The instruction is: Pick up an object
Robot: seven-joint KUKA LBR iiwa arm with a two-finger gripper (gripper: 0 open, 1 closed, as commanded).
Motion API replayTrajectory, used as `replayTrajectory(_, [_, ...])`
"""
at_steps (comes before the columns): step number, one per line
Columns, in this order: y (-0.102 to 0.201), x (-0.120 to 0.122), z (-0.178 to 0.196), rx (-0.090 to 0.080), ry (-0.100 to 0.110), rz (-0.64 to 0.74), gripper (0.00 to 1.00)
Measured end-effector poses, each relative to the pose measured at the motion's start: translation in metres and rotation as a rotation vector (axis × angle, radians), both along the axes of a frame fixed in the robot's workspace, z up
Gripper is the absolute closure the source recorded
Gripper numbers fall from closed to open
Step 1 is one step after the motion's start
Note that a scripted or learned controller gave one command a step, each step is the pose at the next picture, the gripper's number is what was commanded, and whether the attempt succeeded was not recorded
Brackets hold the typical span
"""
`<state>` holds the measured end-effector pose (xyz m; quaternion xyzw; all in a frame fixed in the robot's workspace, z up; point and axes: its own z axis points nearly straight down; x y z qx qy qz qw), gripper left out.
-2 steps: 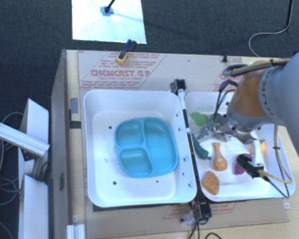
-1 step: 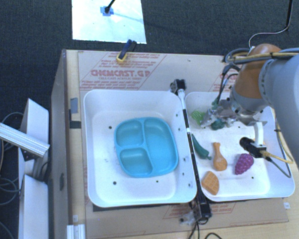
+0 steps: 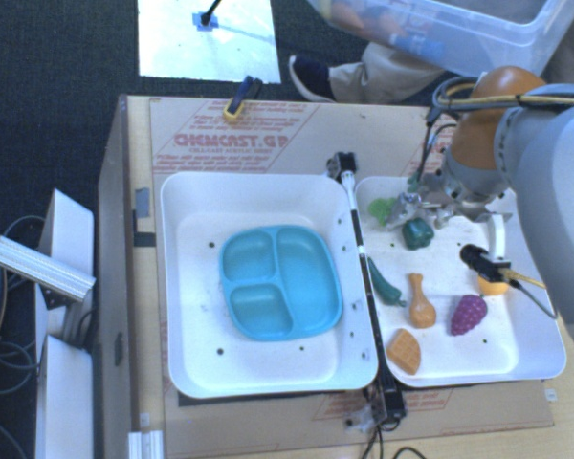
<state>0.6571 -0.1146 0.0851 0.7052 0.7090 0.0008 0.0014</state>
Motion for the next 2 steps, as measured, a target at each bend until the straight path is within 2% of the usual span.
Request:
replayTrajectory(1, [0.024,-0.013,0.017,0.001,0.001,0.000,0.00])
replayTrajectory(2, [0.023,-0.012,0.028,-0.001,-0.002,0.004,1.00])
